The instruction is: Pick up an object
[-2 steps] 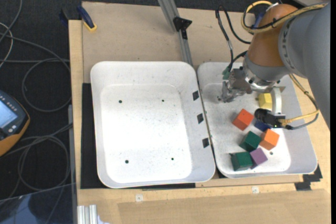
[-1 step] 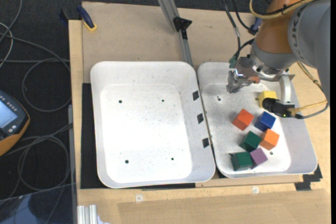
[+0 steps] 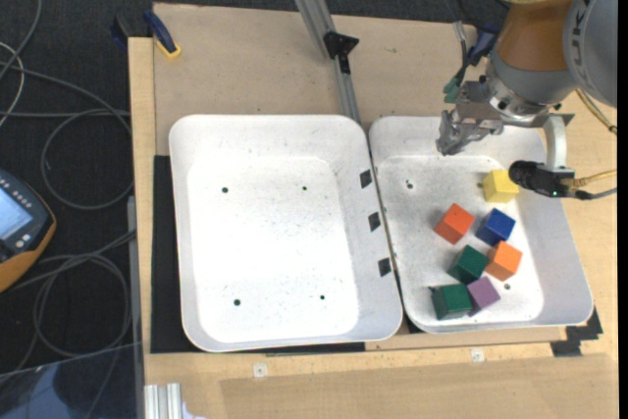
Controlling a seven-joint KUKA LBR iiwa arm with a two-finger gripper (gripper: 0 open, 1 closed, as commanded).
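We find the pincer (image 3: 453,144) hanging over the far rim of the right shallow white bin (image 3: 559,294); whether its grip is wide or narrow, we cannot tell. Nearest lies a small yellow block (image 3: 498,184), apart from the clustered cubes, so we judge it the cleanest target. The wooden table (image 3: 245,54) sits amid dark carpet and cables.

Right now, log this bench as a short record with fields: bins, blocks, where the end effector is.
left bin: white, no blocks in it
right bin: white, holds every block
blocks: yellow, orange, blue, second orange, green, purple, dark green
end effector: over the right bin's far edge, apart from the blocks, nothing seen between its fingers
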